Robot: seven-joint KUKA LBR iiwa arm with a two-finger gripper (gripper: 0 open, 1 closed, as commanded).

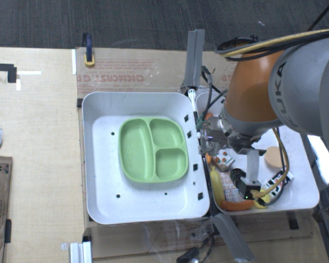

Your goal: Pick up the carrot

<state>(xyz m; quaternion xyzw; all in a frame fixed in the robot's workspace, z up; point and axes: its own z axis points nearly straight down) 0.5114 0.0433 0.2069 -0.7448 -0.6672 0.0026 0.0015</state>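
Two shallow white bins on a bench, seen from above. The left white bin point(93, 163) holds a pale green three-compartment plastic plate point(152, 149), lying flat near its centre. The grey arm with orange band point(274, 86) reaches in from the right and covers much of the right white bin point(304, 193). Its gripper point(213, 142) sits low at that bin's left wall; whether the claw is apart or together cannot be told. A slim orange object with a green end, probably the carrot point(240, 205), lies along the right bin's near rim, apart from the gripper. A round tan disc point(273, 158) rests to the arm's right.
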